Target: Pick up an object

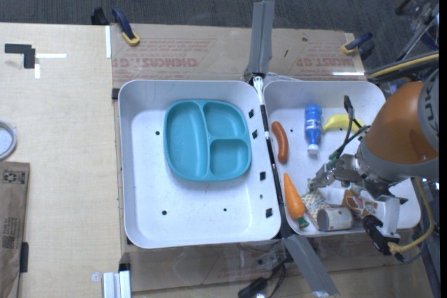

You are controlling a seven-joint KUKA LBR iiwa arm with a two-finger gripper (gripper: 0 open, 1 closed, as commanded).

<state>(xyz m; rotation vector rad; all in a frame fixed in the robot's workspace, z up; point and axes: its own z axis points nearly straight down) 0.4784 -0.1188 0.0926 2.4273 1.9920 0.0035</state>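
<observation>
**Arm Low Over the Crowded Right Bin**

Reached in from the right, with the orange band of the arm above the right bin's near right corner. Ended in the gripper, low over the bin's near half, amid the clutter there. Could not tell whether open or closed: too much metal and cable tangled together at that spot. Saw nothing plainly gripped.

Found the candidates for picking all in that right bin. Along its left wall, a red-brown sausage lying lengthwise, and nearer the camera an orange carrot, tip pointing away, green end at the front rim. Toward the far side, a blue bottle with its white cap pointing nearward, and just beside it a yellow banana, partly behind a dark cable. At the near edge, a can on its side, just below the gripper, next to a small printed packet and a patterned scrap between carrot and can.

In the left bin, only a teal divided plate, flat, three compartments up, set toward the far half.

Beyond both bins, cardboard pinned by blue-and-yellow clamps onto the pale wooden bench.
</observation>
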